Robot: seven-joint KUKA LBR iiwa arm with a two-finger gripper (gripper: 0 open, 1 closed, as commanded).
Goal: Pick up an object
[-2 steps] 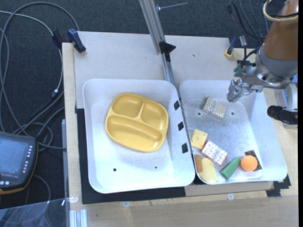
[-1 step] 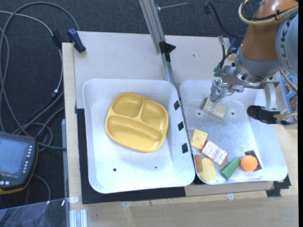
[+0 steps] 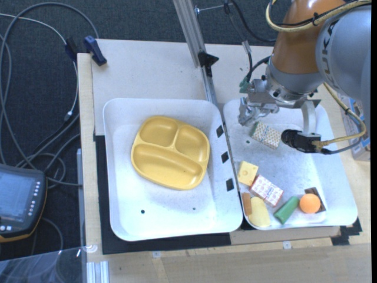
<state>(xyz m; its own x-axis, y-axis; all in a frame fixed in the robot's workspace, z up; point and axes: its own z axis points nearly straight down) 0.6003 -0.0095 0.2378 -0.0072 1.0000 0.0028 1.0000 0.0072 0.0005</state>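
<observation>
My gripper (image 3: 250, 115) hangs over the far left part of the right bin (image 3: 336, 175), under the orange wrist band. Just below and to its right lies a small checkered block (image 3: 266, 135), flat on the bin floor and apart from the gripper. Along the bin's near side sit a yellow wedge (image 3: 248, 173), a red and white patterned box (image 3: 266, 190), a yellow and orange piece (image 3: 257, 211), a green block (image 3: 287, 209) and an orange ball (image 3: 310, 203). I see nothing held in the gripper.
The left bin (image 3: 118, 175) holds a yellow divided plate (image 3: 171, 152). A metal post (image 3: 191, 22) rises behind the bins' shared edge. A black cable fitting (image 3: 300, 140) hangs from the arm over the right bin's middle.
</observation>
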